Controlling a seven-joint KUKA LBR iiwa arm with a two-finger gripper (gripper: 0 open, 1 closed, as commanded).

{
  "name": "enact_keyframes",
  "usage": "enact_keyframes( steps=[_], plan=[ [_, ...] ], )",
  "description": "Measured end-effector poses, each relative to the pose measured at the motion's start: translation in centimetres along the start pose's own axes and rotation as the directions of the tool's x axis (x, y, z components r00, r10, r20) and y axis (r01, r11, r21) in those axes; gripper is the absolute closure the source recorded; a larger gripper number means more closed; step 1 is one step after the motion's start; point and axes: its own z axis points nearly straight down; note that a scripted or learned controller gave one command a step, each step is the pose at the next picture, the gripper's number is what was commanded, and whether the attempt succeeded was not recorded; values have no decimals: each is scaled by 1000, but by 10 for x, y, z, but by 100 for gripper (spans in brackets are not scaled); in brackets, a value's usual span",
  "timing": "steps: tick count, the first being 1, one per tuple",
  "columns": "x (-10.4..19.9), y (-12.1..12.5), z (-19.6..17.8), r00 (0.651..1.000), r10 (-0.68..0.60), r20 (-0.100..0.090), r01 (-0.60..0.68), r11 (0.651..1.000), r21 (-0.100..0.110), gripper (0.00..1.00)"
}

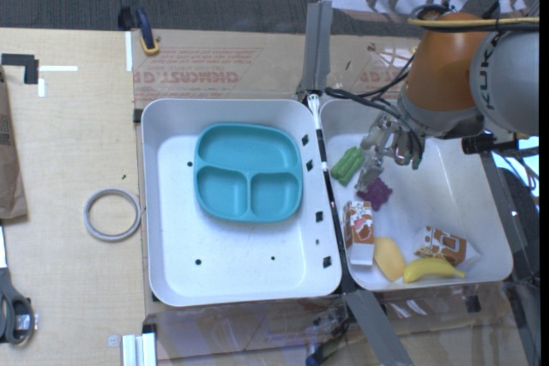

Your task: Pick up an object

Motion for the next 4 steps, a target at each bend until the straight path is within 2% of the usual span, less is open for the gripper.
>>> enact_keyframes(
  steps=[1,2,3,4],
  plan=[
    [-25,-4,0,947,322,1,-322,947,0,0],
    [-8,42,-100,1000,30,2,-30,1000,0,0],
    [4,7,-106,970,-243,1,243,970,0,0],
    [19,-4,0,998,-55,0,55,998,0,0]
  ],
)
